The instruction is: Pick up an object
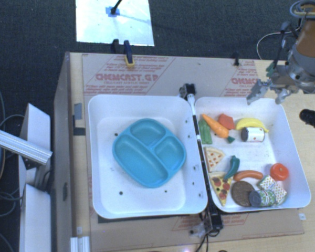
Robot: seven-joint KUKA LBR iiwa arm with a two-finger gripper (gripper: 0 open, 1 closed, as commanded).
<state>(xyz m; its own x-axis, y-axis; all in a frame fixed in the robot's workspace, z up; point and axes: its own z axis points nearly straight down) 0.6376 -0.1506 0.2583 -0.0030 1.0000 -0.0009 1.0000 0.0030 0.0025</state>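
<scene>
Camera view, slanted down on the bench: two white bins side by side. Left bin [102,193] carrying a blue divided plate [149,152] near its middle. Right bin [291,140] crowded with toy food.

Within that right bin, by the clock: banana [251,123] at about twelve, with a small white can [253,135] touching just below it; carrot [215,126] and a red-orange piece [226,121] toward eleven; green strip [205,132] along the ten o'clock wall; pizza slice [214,157] at nine and a second slice [219,187] at seven; green pepper [232,166] near centre; sausage [248,176] just below it; brown round cookie [242,192] at six; tomato [279,171] toward four; patterned pieces [273,192] at five.

Gripper [266,90] hanging at the bin's one o'clock, over its far rim and the bench beyond, fingers spread apart and grasping nothing. Well apart from every toy; nearest candidates the banana and the can.

Progress, as judged: barely begun. No object chosen by contact, nothing lifted. Left to do: travel inward over the bin, descend on one item, close, raise. Crowding at the five o'clock corner likely awkward; the banana and carrot more exposed.
</scene>
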